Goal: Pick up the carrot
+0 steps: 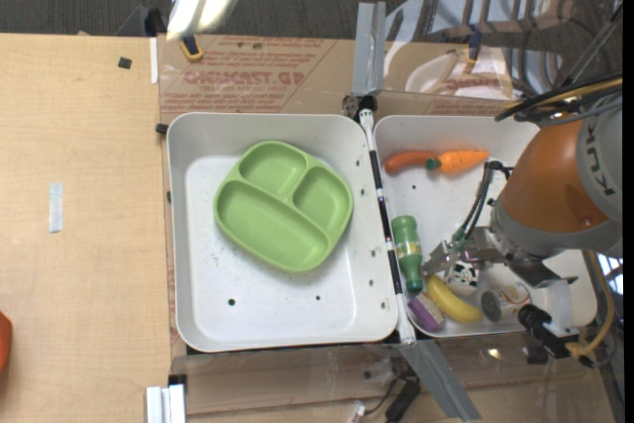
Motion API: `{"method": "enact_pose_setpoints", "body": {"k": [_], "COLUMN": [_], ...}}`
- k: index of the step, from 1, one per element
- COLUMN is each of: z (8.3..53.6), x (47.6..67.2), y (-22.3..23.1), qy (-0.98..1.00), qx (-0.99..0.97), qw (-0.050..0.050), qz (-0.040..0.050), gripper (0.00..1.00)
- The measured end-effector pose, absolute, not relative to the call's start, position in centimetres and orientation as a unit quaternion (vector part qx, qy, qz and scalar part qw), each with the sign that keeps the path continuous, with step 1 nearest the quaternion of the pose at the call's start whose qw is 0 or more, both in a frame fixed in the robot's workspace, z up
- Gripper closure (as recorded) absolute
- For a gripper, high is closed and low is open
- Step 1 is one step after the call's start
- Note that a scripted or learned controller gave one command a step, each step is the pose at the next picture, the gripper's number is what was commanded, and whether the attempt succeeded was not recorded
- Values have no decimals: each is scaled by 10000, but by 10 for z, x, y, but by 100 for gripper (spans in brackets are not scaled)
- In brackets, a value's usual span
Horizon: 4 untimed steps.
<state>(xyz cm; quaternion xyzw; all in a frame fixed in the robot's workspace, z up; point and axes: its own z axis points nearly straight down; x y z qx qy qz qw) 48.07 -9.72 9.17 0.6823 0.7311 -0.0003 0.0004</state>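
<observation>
At the near edge of the right bin (555, 129), a yellow banana (454, 300) lies slanted, with a small purple item (424, 313) just beside it in the near left corner. The jaws (458, 255) hang low over this end of the bin, a little beyond the banana, and I cannot tell whether they are spread or pressed together; nothing shows between them. The grey arm (555, 203) with its orange band comes in over the bin's right side. A green bottle (405, 251) lies along the left wall of that bin, just left of the jaws.

In the left bin (188, 213), a green divided plate (284, 204) sits tilted, roughly at the middle, its compartments bare.

The carrot (437, 160) lies flat near the far edge of the right bin, stretched across it from the far left corner toward the middle, well apart from the jaws.

Past both bins, along the far edge of the table (79, 163), a brown cardboard sheet (256, 74) with red lettering lies flat behind the left bin.
</observation>
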Motion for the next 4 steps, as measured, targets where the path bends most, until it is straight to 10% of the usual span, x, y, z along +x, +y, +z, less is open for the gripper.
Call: {"method": "enact_pose_setpoints", "body": {"k": [1,2,3,4], "z": [101,101,109,109], "x": [482,482,482,482], "y": [-98,-98,-99,-99], "qy": [7294,7296,7277,7278], "qx": [6840,6839,6859,6858], "qw": [16,15,7,7], "qz": [8,7,-1,-1], "gripper": [100,0,100,0]}}
